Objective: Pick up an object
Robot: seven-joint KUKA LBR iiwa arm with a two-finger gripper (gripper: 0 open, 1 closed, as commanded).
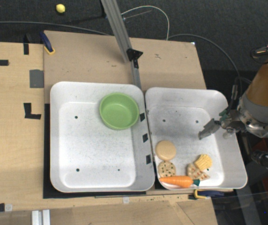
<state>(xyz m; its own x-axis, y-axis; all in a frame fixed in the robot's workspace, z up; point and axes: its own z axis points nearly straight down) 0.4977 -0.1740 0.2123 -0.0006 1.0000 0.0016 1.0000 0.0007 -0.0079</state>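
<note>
Wooden desk on dark carpeted floor

The light wood desk [11, 125] is marked with black tape [28, 110]; beyond it, dark floor [209, 13] is crossed by cables [148, 11], and a yellow ball [60, 8] is seen.

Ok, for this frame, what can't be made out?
- End effector: dark and small in the camera view, finger state unreadable.
- Arm: cut off by the right edge.
- Items beside the carrot in the right bin: too small to identify surely.
</note>
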